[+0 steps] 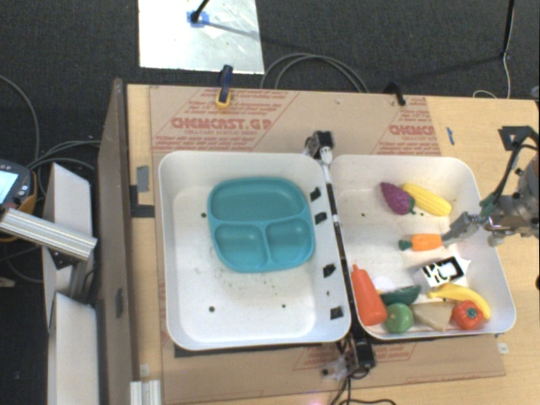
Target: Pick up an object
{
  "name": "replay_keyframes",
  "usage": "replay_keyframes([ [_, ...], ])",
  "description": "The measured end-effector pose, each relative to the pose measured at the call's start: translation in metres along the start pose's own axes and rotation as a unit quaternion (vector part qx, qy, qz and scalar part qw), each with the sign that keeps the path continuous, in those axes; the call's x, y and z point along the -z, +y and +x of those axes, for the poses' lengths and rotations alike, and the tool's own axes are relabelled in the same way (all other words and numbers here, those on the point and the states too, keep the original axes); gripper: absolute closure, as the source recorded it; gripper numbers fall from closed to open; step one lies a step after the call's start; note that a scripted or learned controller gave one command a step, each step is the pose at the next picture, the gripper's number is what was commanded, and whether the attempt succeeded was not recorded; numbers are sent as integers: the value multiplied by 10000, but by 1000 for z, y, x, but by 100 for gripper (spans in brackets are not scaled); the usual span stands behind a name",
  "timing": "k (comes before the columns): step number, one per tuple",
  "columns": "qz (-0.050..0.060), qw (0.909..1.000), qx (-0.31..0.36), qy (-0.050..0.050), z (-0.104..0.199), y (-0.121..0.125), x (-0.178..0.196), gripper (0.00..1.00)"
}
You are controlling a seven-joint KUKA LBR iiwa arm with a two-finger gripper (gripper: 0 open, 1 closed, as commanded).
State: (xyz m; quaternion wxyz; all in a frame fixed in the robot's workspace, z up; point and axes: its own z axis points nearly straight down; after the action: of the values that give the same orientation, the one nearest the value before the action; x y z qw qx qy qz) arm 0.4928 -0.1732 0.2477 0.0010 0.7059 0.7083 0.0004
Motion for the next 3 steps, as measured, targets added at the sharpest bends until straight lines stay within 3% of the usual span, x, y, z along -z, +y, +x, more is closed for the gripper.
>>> replay_keyframes([
  [1,23,10000,-6,4,-20,43,-115,0],
  [2,-59,10000,8,4,-7,73,-159,0],
  [3,-36,10000,43,5,51,139,-162,0],
])
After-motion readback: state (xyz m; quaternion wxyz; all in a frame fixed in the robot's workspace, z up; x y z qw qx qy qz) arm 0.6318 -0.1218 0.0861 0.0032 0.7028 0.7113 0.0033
